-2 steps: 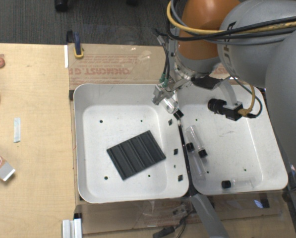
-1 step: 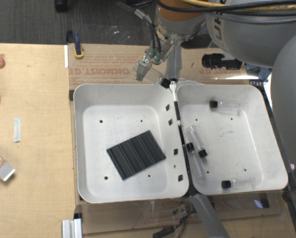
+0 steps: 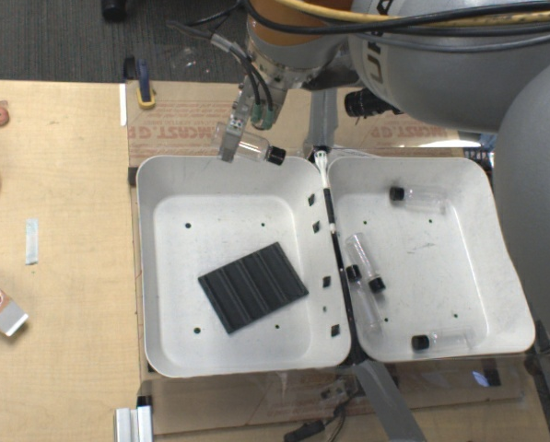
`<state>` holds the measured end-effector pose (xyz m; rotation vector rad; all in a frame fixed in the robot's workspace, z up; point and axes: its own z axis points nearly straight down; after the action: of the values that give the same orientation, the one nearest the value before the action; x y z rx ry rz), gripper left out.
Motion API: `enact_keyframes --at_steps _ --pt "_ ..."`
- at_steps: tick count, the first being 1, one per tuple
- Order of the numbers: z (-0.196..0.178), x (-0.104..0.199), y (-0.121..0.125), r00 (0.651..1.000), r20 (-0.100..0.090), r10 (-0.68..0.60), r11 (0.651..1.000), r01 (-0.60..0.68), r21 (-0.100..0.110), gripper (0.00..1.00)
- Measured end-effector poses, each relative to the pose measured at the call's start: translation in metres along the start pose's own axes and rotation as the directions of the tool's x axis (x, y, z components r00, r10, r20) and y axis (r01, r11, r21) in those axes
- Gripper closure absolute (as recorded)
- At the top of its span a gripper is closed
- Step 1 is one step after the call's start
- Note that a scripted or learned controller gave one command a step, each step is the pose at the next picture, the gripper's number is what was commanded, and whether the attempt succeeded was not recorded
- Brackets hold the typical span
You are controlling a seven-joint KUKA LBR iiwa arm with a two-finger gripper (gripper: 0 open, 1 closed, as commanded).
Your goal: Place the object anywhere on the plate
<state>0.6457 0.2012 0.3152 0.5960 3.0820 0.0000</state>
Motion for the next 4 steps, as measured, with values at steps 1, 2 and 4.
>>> enact_keyframes --at_steps 1,2,4 --pt "0.045 -0.007 -0.021 0.984 -0.001 -0.177 0.984 0.177 0.0 1.0" --pt "0.018 -0.019 -0.037 0.878 0.002 -0.479 0.878 0.479 -0.002 1.0" --pt "-0.01 -0.011 0.015 0.716 0.008 -0.698 0.716 0.698 -0.003 1.0"
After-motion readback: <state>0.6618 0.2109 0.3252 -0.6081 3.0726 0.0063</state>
